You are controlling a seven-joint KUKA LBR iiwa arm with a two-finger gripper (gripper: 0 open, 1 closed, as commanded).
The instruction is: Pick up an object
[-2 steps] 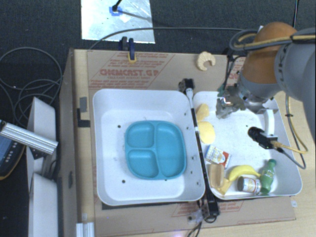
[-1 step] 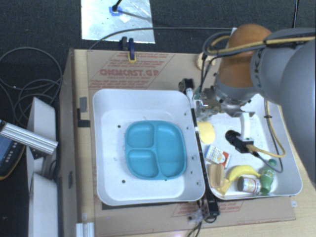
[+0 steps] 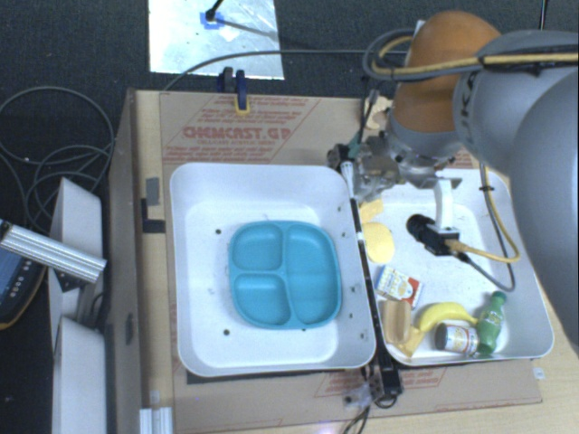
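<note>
Overhead, the grey arm's gripper (image 3: 371,181) hangs over the right white bin's (image 3: 534,328) far left corner; whether its fingers are apart or together cannot be told. Loose objects lie nearer: yellow disc (image 3: 377,240), small red-and-white carton (image 3: 398,285), yellow banana (image 3: 436,317), green bottle (image 3: 489,322). Left white bin (image 3: 194,242) holds a blue divided tray (image 3: 283,273)
</note>
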